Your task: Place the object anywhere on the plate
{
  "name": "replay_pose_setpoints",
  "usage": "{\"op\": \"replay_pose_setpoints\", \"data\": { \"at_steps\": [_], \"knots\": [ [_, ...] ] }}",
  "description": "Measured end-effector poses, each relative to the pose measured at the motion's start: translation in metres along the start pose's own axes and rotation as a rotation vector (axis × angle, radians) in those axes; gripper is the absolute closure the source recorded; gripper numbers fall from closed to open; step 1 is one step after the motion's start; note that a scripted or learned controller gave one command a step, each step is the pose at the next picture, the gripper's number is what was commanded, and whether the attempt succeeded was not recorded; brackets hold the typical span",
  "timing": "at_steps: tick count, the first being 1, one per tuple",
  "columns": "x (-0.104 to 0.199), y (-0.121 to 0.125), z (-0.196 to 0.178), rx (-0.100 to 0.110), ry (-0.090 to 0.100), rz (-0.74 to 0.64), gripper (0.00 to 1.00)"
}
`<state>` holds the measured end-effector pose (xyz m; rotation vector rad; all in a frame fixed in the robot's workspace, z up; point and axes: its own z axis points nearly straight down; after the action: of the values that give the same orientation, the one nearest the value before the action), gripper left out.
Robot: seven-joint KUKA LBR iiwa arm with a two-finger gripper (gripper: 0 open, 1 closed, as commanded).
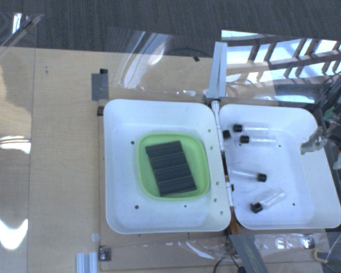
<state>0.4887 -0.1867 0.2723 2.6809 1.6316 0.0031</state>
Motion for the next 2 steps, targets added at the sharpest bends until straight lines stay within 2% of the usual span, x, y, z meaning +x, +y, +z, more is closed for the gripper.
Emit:
{"op": "replay_pose_setpoints", "data": {
  "at_steps": [1, 2],
  "knots": [
    [0.023, -0.011, -0.003, 0.001, 0.0, 0.067, 0.0],
    [0.001, -0.001, 0.041, 0.002, -0.001, 0.087, 0.0]
  ]
}}
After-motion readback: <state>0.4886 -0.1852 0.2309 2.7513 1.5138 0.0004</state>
